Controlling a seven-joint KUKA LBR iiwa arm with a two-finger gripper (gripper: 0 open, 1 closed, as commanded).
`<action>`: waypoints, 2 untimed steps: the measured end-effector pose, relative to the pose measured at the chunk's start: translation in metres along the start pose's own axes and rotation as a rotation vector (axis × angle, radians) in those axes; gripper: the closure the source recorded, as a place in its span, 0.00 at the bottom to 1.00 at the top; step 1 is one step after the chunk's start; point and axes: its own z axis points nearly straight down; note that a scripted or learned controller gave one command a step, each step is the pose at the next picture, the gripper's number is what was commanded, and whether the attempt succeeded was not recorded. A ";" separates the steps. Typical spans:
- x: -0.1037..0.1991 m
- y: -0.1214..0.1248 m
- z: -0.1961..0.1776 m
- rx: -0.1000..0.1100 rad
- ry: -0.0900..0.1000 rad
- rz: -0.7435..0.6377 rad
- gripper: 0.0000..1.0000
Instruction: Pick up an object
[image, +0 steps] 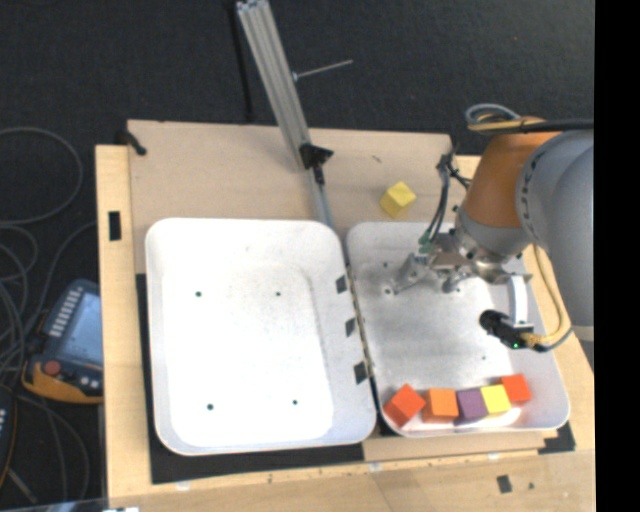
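We cannot tell if the jaws (428, 272) are spread or closed; they hang over the right bin (452, 345). Along its near wall we see a row of blocks (458, 402). A yellow cube (397, 198) lies on the worktop (230, 165), behind this bin.

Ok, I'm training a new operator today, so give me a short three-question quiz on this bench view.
1. True or false: the yellow block lies inside a bin.
2. How many blocks line the near edge of the right bin?
3. The pincer is over: A) the left bin B) the right bin C) the bare bench.

Key: 1 false, it lies on the bench beyond the bins. 2 five: two orange, one purple, one yellow, one red-orange. 3 B.
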 end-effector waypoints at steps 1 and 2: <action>0.055 -0.113 0.014 -0.007 0.000 0.004 0.00; 0.143 -0.097 -0.089 -0.014 0.001 -0.004 0.00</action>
